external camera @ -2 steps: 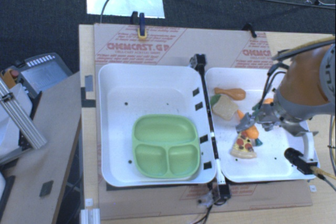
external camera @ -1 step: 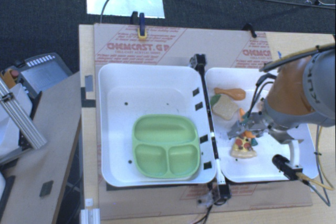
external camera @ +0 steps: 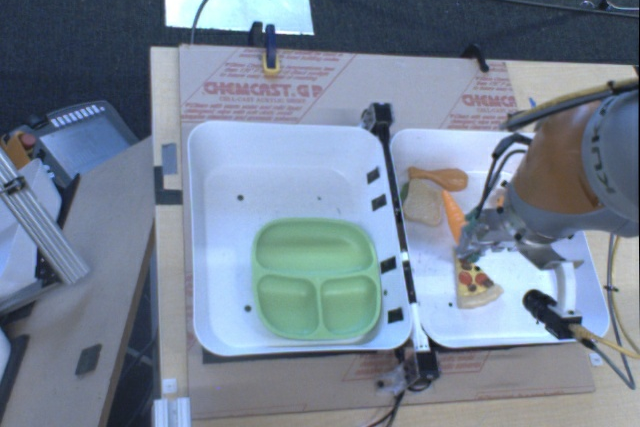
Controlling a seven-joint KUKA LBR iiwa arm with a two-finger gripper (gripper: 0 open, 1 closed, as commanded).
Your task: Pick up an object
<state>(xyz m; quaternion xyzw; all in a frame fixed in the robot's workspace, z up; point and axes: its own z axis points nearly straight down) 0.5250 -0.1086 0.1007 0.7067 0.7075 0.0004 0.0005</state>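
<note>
Pizza slice toy [external camera: 477, 285] lies flat in right bin [external camera: 590, 315], toward front, tip pointing up at my pincer [external camera: 474, 243]. Pincer hangs just above slice's top end; cannot tell its state from this angle, nothing visibly held. Orange carrot [external camera: 453, 212] just beside pincer, on its left. Bread slice [external camera: 424, 205] and wooden spoon [external camera: 440, 178] farther back in same bin. Left bin [external camera: 220, 165] holds green divided plate [external camera: 316, 277]. Both bins sit on cardboard-covered surface [external camera: 330, 85].
</note>
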